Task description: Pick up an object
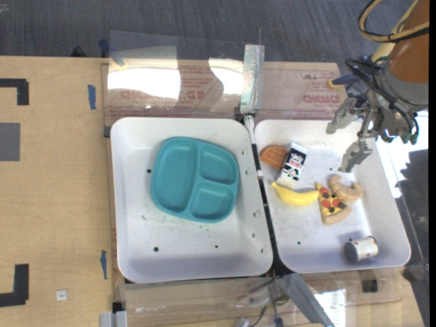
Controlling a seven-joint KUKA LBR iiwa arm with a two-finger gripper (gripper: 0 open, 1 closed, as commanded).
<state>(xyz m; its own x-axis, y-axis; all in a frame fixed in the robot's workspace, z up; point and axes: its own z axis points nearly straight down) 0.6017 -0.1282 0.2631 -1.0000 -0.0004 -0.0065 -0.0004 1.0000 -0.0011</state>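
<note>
The right bin [388,251] holds several small items: a brown cookie [274,156], a black-and-white milk carton [294,163], a yellow banana [296,195], a pizza slice [332,208], a tan pretzel-like piece [347,188] and a grey can [360,248] lying on its side. My gripper [347,140] hangs over the bin's upper right part, above and just right of the carton and above the pretzel piece. Its two fingers stand apart, open, with nothing between them.
The left bin [136,251] carries a teal divided plate [195,179]. A ridge where the two bins meet [262,203] runs down the middle. A clear plastic wall [204,80] stands behind the bins. Tan board lies to the left.
</note>
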